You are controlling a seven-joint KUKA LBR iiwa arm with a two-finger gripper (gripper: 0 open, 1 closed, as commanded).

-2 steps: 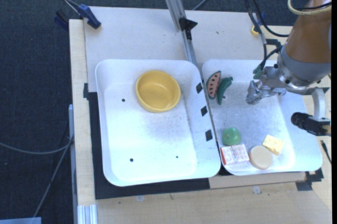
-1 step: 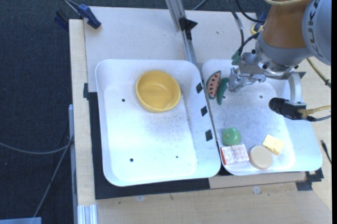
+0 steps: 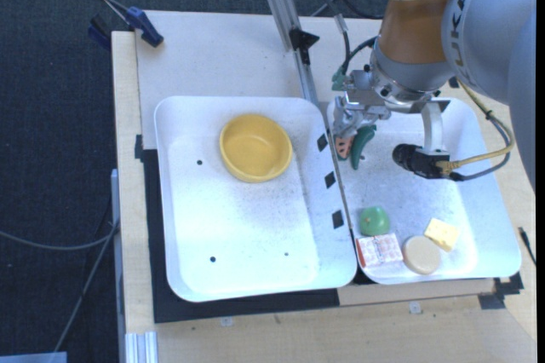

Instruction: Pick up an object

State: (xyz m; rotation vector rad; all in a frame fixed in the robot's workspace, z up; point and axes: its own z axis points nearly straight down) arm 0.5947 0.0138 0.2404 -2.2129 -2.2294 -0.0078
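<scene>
Camera view: you look down on two white bins; take the divider (image 3: 335, 182) between them as your landmark.
Left bin (image 3: 247, 267): a yellow bowl (image 3: 255, 148) sits left of the divider, toward the far end.
Right bin (image 3: 485, 216): a green round object (image 3: 373, 221) lies just right of the divider near the front; a red-and-white packet (image 3: 380, 250), a tan disc (image 3: 421, 255) and a yellow block (image 3: 441, 233) sit beside it, further right.
Gripper (image 3: 351, 140): you see it just right of the divider, at the far half of the right bin.
Tool state: a green and orange item (image 3: 353, 144) shows at the fingertips and looks grasped, though the view is small.
Progress: you can judge the grab as likely made; whether the item is clear of the bin floor you cannot tell.
Left to do: raise it and confirm that the hold lasts.
</scene>
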